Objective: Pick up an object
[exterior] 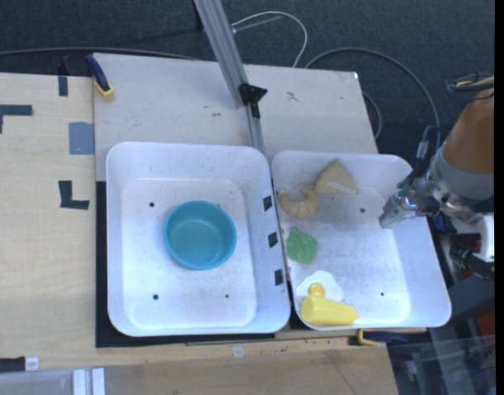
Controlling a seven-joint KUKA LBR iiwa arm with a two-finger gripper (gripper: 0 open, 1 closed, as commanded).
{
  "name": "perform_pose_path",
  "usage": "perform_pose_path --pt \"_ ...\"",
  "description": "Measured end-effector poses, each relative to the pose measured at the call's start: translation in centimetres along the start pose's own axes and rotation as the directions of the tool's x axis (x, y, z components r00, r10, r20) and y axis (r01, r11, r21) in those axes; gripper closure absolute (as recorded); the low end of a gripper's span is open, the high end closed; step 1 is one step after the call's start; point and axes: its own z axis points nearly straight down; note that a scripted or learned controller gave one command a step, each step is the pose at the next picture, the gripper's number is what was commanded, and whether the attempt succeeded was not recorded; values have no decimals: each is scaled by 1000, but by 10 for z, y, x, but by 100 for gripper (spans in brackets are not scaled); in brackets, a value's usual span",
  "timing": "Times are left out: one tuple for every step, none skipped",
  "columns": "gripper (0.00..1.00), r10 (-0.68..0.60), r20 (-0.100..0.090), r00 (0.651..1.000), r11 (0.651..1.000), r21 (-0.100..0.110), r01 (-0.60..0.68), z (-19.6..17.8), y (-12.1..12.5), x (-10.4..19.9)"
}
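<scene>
Two white bins are seen side by side in the middle of the frame. A blue bowl stands alone in the left bin. The candidates nearest the arm lie in the right bin: a tan wedge and a curled croissant at its upper left, a green leaf against its left wall, and a fried egg touching a yellow piece at its lower left corner.

The gripper is held at the right side of the frame, over the upper right part of the right bin, well apart from every item. Nothing is seen between its tips; whether it is released or clenched cannot be told at this size.

The step in hand is judged to be the approach. One target should be chosen before descent; the wedge and croissant are nearest and stand proud of the floor. The leaf and egg look flat and are likely to be missed. The gripper should be centred over the chosen item, clear of the bin wall, and lowered straight.
</scene>
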Motion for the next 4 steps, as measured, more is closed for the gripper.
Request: perform_pose_path --pt "100 0 0 1000 1000 -1 0 -53 2 0" --pt "100 -5 -4 1000 1000 3 5 -63 16 55" --pt "100 -4 -3 1000 1000 7 5 -50 25 108" --pt "100 -5 -4 1000 1000 5 5 -61 32 163"
